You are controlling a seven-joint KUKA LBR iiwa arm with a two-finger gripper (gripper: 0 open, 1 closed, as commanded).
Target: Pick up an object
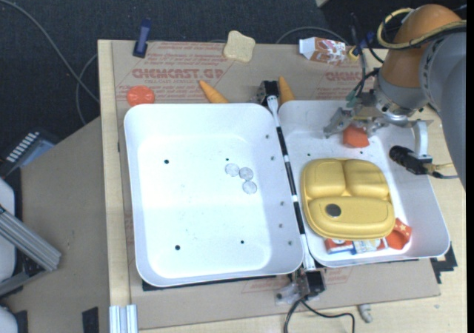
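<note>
The grey arm (437,50) reaches in from the 2 o'clock corner of the view. Its orange band (415,32) sits high and its wrist is bent down over the 12 o'clock end of the right bin (437,213).

The claw (353,127) points down into that bin and looks spread wide, one prong splayed toward 9 o'clock and the other toward 3 o'clock. A small red-orange lump (356,138) lies on the bin floor just at the claw's 6 o'clock side, between the prong tips. Whether they touch it I cannot tell, and it is not clamped.

At 6 o'clock from the lump, a large yellow lidded box (348,198) fills the middle of the right bin. A red, white and blue packet (354,246) pokes out from its 6 o'clock edge, with an orange-red scrap (400,234) at its 4 o'clock corner.

The left bin (148,198) holds three small clear discs (241,177) near its centre, toward 2 o'clock.

On the worktop (111,176) beyond the bins lie:
- an orange cap (141,95)
- a carrot-like piece (213,92)
- a tan bread-shaped piece (238,46)
- a small carton (324,49)
- a blue item (142,37)
</note>
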